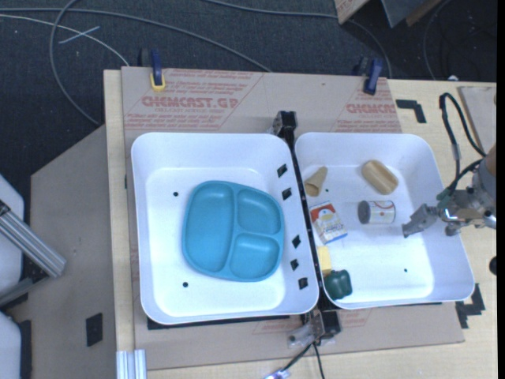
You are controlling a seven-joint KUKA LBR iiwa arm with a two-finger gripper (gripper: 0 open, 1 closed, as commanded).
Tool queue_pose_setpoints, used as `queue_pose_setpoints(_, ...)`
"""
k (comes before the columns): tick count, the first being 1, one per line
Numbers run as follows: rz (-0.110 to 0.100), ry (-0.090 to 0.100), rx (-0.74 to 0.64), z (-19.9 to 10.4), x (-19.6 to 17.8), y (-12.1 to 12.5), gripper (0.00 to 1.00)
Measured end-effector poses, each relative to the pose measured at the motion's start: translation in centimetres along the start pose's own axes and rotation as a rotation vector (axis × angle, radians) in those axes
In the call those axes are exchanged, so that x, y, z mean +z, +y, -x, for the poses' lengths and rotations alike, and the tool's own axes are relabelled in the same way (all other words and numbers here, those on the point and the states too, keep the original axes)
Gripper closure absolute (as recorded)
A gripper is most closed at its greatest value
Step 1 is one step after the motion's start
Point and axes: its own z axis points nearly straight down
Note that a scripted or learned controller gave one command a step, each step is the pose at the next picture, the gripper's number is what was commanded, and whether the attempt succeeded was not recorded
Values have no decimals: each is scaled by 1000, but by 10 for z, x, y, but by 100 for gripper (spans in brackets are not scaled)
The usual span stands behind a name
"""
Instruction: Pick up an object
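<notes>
Green pepper [338, 283] at right bin's [442, 287] front edge | small can [376, 212] mid-bin, just left of gripper [416, 226] | grip state unreadable | risk: can rolling away when nudged

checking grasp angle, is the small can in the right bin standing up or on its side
On its side: the can shows its long white and red wall across the right bin floor, dark round end facing left.

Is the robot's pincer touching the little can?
Apart. The camera view shows white bin floor between the pincer and the can, which lies on its side in the right bin.
</notes>
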Motion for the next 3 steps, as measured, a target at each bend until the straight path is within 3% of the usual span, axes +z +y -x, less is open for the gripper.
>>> queue_pose_setpoints(2, 1, 0, 0, 8, 98, -1, 0)
queue_pose_setpoints(3, 6, -2, 1, 9, 84, 0, 100)
